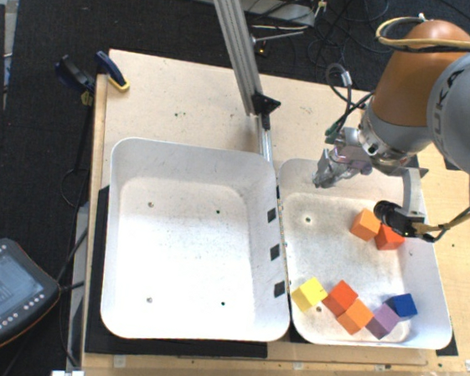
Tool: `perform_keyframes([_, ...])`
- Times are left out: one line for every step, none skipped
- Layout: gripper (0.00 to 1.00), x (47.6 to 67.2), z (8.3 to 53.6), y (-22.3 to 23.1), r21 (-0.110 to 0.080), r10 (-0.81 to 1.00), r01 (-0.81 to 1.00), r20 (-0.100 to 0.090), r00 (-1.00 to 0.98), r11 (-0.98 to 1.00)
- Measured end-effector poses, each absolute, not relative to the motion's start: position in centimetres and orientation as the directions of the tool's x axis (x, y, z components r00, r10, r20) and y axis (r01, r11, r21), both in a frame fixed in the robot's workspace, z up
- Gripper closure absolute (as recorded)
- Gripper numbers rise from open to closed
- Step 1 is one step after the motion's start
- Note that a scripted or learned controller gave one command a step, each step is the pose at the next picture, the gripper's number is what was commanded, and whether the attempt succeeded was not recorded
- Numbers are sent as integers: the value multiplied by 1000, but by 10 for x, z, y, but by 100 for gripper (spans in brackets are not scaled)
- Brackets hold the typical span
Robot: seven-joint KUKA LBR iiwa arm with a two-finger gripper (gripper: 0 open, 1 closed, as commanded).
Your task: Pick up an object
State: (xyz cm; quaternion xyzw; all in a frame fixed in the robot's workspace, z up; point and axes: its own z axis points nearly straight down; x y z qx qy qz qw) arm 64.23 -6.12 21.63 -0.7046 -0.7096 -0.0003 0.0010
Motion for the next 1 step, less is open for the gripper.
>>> perform_keyframes([100,620,214,-19,-2,1000,1000,2,-7,7])
